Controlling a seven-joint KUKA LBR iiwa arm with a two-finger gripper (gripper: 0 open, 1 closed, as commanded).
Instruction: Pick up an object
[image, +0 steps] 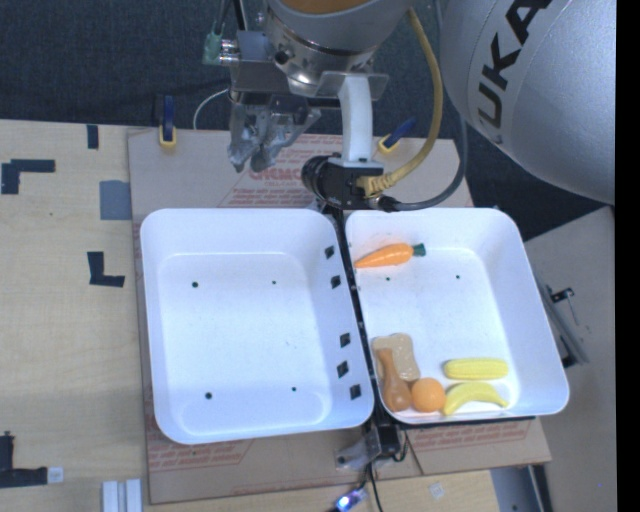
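carrot (383, 256) lying near the top of the right bin (520, 250) | corn cob (475, 369), banana (474, 398), orange (428, 395), bread slice (396, 353) sitting along its lower edge | gripper (262, 143) hovering above the left bin (150, 300), over the tabletop (60, 300) | cannot tell how its jaws are standing

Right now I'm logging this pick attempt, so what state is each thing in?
gripper: raised beyond the bins' far edge, nothing visibly held.
carrot: lying flat, far part of right bin.
corn: lying flat, near corner.
banana: lying beside the corn.
orange ball: resting against the near wall.
left bin: upright, level.
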